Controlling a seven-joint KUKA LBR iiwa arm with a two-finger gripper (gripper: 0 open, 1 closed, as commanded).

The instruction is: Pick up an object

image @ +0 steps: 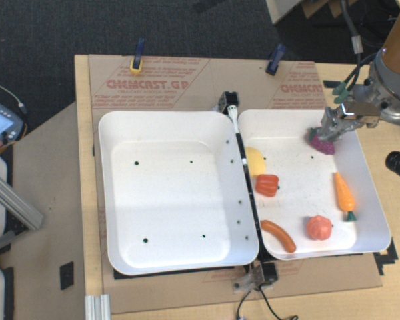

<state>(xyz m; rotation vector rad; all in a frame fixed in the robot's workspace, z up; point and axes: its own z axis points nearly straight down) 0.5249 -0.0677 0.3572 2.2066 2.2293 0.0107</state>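
The tabletop [187,72] carries two white bins side by side; the left bin [120,179] lies well apart from the action, and the right bin [300,172] holds all the loose things; the arm [393,79] reaches in from the right and bends down over the far right corner of that bin. The hand [332,129] sits low there, right on top of a purple thing [323,144], which lies near the far right wall of the bin and peeps out below and beside the grey metal; whether the hand is spread or pressed together I cannot tell, since its tips merge with the purple thing at this angle; nor can I tell that anything is pinched.

Further off in the same bin lie a carrot [344,192] along the right wall, a sausage [279,235] near the front left, a yellow thing [255,160] against the dividing wall, a pink thing [319,227] near the front right, and a red pepper [267,185] just beside the yellow thing.

By my reading the step in hand is the grasp itself, at the bottom of the descent onto the purple thing; the lift is not yet done. The next move calls for a firm closing on the purple thing, then a straight rise clear of the bin wall close by; a slip is likely if the grip only catches its edge.
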